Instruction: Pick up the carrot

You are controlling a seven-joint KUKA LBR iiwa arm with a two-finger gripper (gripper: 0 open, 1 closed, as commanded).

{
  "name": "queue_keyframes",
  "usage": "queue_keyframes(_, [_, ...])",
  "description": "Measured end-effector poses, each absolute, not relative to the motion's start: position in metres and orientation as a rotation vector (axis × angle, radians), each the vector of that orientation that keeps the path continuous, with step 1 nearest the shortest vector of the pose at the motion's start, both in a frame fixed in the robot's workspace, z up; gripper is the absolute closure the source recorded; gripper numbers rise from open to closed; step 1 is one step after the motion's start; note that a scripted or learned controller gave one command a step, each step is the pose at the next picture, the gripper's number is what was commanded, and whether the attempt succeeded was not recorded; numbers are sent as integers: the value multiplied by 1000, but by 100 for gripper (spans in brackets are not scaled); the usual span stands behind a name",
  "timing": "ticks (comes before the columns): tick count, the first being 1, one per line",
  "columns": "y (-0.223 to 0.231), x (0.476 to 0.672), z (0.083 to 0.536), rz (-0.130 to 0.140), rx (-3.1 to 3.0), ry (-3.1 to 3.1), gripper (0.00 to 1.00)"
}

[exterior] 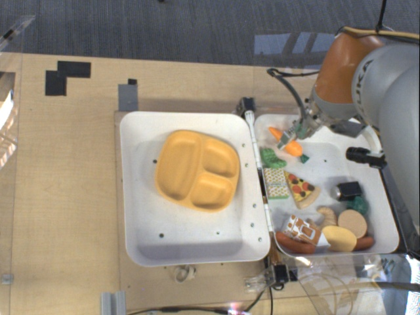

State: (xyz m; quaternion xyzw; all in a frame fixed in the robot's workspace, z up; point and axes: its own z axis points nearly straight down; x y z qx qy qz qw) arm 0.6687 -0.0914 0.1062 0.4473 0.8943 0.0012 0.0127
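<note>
The two-finger gripper (pixel 291 138) sits over the small orange plastic carrot (pixel 293 147) — right bin's (pixel 387 223) eleven o'clock corner — grip cannot be told.

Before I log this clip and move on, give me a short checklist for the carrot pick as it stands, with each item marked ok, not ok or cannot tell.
1. Carrot in the right bin: ok, it lies near the bin's far left corner.
2. Gripper over the carrot: ok, its tip is right at the orange pieces.
3. Carrot between the fingers: cannot tell, the tip and carrot overlap.
4. Carrot lifted off the bin floor: cannot tell from this slanted view.
5. Neighbours clear of the grasp: not ok, the green toy lies close beside the carrot.
6. Yellow divided plate in the left bin: ok, well away from the arm.
</note>
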Motion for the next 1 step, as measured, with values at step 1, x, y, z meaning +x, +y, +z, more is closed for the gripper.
queue_keyframes(1, [-7, 675, 228, 25, 1371, 2800, 100])
